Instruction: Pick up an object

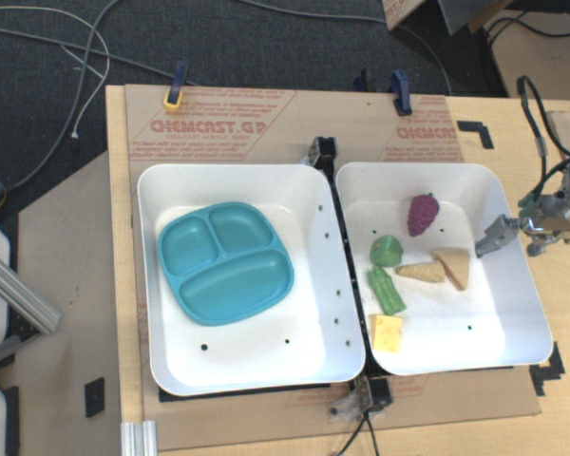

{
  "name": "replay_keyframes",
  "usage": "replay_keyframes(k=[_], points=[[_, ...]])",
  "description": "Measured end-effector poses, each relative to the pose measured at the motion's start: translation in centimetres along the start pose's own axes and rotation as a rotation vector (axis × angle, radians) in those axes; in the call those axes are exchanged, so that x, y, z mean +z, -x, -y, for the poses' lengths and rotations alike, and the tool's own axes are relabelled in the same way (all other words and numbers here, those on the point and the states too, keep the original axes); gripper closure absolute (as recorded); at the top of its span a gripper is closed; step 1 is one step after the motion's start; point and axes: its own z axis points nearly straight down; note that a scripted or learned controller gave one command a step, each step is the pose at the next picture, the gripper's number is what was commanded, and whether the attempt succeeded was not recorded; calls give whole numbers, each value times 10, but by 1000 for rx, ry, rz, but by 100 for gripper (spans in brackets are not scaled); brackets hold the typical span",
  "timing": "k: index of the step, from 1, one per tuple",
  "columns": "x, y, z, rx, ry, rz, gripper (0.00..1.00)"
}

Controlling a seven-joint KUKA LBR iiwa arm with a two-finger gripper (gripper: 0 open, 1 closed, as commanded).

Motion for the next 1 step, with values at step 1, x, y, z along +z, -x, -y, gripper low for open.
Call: replay_keyframes(k=[1], points=[[47, 1, -8, 0, -5, -2, 0]])
